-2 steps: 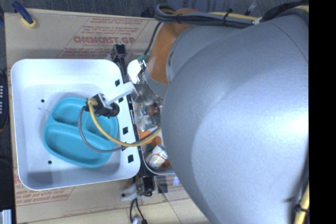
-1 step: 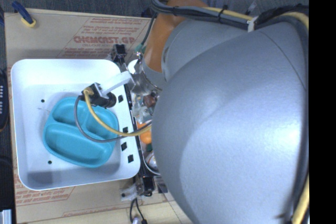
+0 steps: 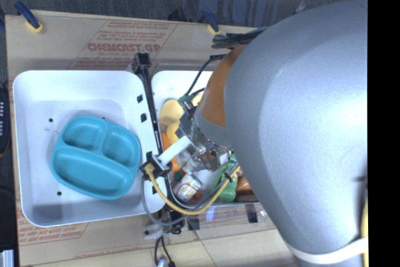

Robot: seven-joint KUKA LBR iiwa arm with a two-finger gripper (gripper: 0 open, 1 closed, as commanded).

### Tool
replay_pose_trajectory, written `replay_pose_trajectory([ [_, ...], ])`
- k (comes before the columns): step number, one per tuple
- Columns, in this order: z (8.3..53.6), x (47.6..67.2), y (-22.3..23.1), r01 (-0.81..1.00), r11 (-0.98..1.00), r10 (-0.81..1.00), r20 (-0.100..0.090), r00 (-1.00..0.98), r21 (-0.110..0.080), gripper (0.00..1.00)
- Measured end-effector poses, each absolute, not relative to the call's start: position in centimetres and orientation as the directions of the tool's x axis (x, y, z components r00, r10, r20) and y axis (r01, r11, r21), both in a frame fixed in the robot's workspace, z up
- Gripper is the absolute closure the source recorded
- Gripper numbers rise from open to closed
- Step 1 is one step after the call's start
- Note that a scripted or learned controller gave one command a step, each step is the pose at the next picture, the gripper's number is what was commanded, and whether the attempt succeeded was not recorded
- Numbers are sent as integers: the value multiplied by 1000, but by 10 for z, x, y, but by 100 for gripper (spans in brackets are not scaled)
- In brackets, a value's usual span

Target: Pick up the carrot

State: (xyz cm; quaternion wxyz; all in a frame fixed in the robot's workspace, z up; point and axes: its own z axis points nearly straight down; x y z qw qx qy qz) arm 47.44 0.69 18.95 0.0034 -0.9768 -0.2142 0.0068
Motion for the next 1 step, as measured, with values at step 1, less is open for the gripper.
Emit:
replay_pose_trajectory([
  [1,199,475,10,435,-900,435,-16,900,-21,100],
])
